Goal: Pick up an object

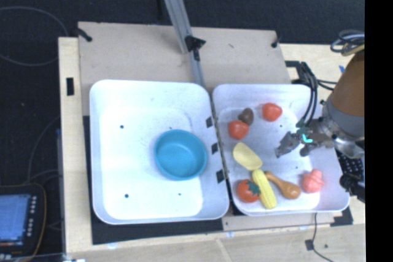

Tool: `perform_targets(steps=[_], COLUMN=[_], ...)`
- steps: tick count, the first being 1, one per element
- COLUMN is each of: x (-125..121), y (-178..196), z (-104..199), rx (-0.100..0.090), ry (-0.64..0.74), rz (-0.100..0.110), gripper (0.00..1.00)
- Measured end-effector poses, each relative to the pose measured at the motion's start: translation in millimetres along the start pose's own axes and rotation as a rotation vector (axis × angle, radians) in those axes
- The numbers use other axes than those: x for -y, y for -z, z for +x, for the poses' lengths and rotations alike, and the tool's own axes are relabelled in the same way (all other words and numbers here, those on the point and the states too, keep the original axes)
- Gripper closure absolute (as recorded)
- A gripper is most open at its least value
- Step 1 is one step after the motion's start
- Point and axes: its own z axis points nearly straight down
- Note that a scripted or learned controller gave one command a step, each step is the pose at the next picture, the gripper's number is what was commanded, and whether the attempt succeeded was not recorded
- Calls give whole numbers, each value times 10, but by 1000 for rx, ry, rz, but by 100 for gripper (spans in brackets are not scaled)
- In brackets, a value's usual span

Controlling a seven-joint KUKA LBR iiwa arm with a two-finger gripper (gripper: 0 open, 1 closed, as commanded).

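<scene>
Gripper (288,145) hovers beside smooth, curved yellow banana (247,156).

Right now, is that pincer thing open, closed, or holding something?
Pincer: open, nothing between its fingers; it hangs over the right bin, among the toy foods.

arm (351,92) cut off at right edge
</scene>
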Motion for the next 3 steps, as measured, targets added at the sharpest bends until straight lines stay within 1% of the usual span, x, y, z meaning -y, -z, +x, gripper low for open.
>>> perform_targets(steps=[1, 2, 3], x=[-12, 55, 96], y=[27, -583, -1146], z=[-2, -66, -70], rx=[1, 3, 9], ry=[0, -4, -5], rz=[-6, 1, -15], gripper=[0, 0, 0])
